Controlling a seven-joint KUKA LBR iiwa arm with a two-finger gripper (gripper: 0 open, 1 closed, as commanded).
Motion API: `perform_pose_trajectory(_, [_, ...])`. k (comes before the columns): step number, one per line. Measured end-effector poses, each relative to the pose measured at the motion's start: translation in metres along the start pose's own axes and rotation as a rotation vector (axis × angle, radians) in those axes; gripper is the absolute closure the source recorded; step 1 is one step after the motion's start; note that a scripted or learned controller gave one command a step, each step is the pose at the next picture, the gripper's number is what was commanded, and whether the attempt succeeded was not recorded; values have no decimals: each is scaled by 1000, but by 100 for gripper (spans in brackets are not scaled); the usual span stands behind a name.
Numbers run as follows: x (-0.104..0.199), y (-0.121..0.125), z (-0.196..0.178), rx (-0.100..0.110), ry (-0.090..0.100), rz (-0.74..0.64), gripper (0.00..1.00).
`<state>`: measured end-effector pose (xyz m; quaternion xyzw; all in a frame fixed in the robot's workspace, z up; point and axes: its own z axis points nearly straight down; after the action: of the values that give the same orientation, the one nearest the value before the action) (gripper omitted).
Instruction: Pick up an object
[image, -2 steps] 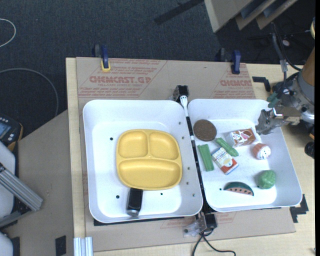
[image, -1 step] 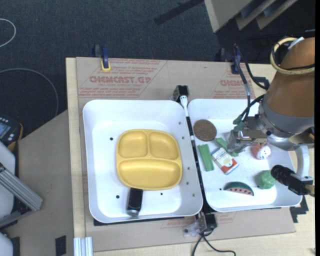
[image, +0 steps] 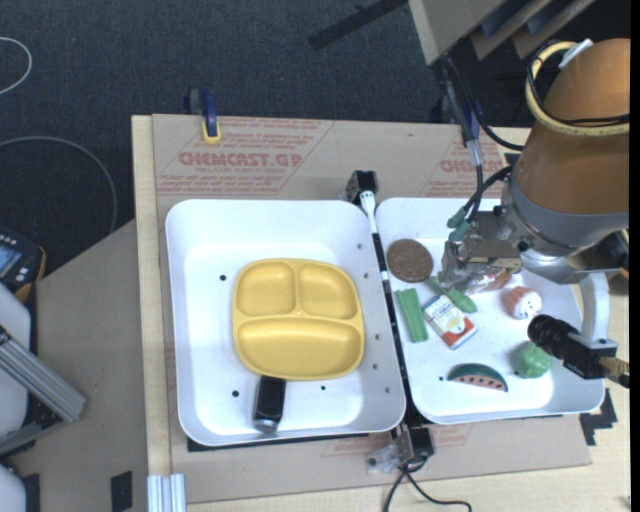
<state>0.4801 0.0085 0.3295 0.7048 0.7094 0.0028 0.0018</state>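
Observation:
My gripper (image: 462, 281) hangs low over the right bin (image: 430, 395), in its upper middle part. Its fingers reach down by a small green piece (image: 461, 299) and a red-and-white packet (image: 449, 322). A brown round cookie (image: 410, 261) lies just left of the gripper. A green stick (image: 410, 315) lies along the bin's left side. A watermelon slice (image: 477, 377) rests near the front wall. A green lump (image: 533, 361) and a white-and-orange toy (image: 520, 302) lie to the right.
The left bin (image: 195, 330) holds a yellow divided plate (image: 298, 317) and a black-and-silver object (image: 268, 403) near its front. A black knob (image: 555, 338) on the arm juts over the right bin's right side. Clamps stand at the board's back edge.

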Motion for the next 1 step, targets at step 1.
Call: perform_pose_trajectory(1, [47, 0, -39, 1, 1, 0, 100])
